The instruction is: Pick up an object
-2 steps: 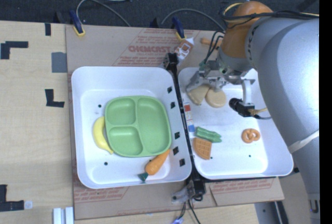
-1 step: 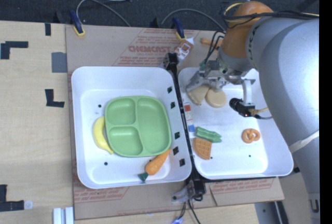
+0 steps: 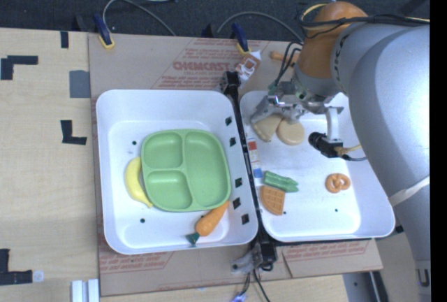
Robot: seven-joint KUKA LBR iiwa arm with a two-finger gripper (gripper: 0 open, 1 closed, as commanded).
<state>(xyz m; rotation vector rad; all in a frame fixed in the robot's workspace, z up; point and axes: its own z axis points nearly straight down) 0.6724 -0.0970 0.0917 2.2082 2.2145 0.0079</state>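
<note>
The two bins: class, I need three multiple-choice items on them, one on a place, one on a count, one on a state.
1. Where does the carrot lie?
A. left bin, by the plate's near corner
B. right bin
C. on the bench

2. How many compartments has the green plate?
A. two
B. three
C. five

3. How does the banana lie?
A. on top of the plate
B. partly tucked under the plate's left edge
C. in the right bin

Key: 1 A, it sits in the left bin; 2 B, ridges mark three wells; 3 B, the plate covers part of it.
</note>
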